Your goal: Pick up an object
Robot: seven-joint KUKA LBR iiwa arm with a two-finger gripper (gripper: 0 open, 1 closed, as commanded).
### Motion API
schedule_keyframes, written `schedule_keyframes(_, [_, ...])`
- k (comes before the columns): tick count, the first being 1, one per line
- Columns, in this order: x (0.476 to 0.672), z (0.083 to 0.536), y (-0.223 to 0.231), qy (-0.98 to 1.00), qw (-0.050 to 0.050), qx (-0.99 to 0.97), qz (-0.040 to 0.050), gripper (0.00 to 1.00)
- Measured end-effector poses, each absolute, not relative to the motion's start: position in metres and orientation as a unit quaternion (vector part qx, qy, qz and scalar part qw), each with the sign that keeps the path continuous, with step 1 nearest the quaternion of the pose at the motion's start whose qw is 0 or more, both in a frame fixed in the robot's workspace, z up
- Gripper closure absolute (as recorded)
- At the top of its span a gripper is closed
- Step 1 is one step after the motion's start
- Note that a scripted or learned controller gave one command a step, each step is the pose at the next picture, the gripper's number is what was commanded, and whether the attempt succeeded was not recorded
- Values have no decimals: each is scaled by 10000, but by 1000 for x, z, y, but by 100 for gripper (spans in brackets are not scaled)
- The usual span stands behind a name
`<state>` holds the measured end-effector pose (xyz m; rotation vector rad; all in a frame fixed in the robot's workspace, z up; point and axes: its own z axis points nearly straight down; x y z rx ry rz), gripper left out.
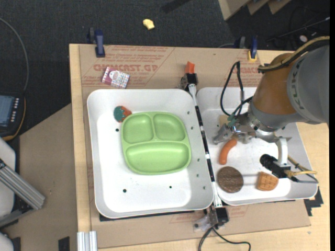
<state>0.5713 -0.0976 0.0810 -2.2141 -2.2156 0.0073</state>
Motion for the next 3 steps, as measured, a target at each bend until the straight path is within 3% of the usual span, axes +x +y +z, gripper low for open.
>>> schedule_keyframes(1, [551,84,-96,-7066,19,-7076,9,0])
schedule_keyframes(2, [553,95,-96,-7065,-4,-7078,-6,100])
schedule_keyframes(3, [602,191,-40,-7099,-49,-7043,-56,100])
